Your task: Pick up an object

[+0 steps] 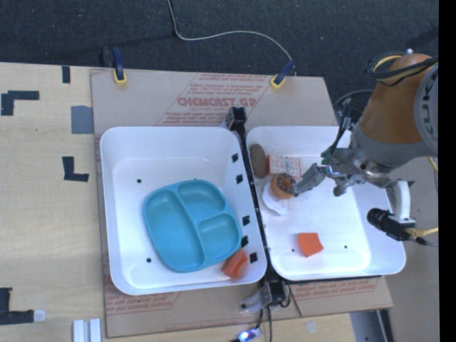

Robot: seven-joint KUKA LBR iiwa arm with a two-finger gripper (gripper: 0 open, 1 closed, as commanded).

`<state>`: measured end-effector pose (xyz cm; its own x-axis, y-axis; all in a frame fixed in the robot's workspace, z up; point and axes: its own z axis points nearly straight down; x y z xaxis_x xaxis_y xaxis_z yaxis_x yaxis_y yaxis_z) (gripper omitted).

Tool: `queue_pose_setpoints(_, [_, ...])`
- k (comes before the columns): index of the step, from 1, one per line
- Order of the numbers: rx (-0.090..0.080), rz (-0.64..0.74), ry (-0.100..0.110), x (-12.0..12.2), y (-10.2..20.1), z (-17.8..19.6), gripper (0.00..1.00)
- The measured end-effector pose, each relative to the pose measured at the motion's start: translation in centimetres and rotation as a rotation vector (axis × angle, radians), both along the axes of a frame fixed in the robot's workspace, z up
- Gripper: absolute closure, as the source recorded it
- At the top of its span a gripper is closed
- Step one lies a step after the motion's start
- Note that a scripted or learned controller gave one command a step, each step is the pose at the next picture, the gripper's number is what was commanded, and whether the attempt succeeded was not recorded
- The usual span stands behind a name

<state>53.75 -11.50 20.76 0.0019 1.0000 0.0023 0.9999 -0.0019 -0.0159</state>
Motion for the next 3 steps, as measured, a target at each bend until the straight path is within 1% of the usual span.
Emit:
queue_pose_setpoints(1, [-0.002, 0.004, -0.014, 0.3, 0.0, 0.7, 0.00])
queue_pose_setpoints(2, [-0.002, 0.002, -0.009, 0.1, -0.3, -5.6, 0.00])
queue_pose_setpoints(3, [-0.002, 0.002, -0.010, 0.2, -1.3, -10.9, 0.00])
